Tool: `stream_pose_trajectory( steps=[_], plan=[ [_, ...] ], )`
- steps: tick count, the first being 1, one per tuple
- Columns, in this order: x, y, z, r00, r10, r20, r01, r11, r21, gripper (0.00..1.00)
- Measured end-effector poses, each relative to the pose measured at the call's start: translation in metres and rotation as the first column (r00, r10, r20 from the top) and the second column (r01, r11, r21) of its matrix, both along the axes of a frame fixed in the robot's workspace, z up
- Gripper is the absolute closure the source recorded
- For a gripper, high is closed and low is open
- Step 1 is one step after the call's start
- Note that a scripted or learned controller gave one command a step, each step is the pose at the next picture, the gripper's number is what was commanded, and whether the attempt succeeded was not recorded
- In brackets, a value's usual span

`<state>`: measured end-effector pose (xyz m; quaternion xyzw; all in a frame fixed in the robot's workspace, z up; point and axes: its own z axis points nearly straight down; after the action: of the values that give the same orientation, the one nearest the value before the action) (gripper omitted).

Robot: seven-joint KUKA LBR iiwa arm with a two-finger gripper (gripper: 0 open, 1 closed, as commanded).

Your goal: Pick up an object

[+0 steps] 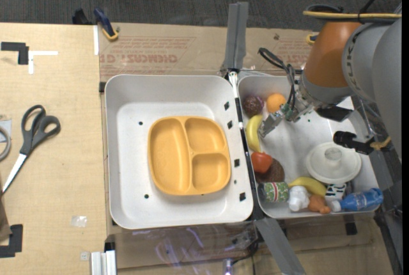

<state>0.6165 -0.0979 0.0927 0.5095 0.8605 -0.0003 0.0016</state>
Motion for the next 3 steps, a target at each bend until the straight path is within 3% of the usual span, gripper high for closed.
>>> stream_pose_trajectory(
  steps=[1,2,3],
  plan=[
    [-0.021,-0.067,0.001,0.999,-0.039,0.000,0.039,0.999,0.000,0.00],
    [0.044,-0.021,0.002,0.958,-0.287,0.003,0.287,0.958,0.001,0.00],
    [0.044,-0.020,0.012,0.959,-0.282,0.004,0.282,0.959,-0.002,1.00]
  ],
)
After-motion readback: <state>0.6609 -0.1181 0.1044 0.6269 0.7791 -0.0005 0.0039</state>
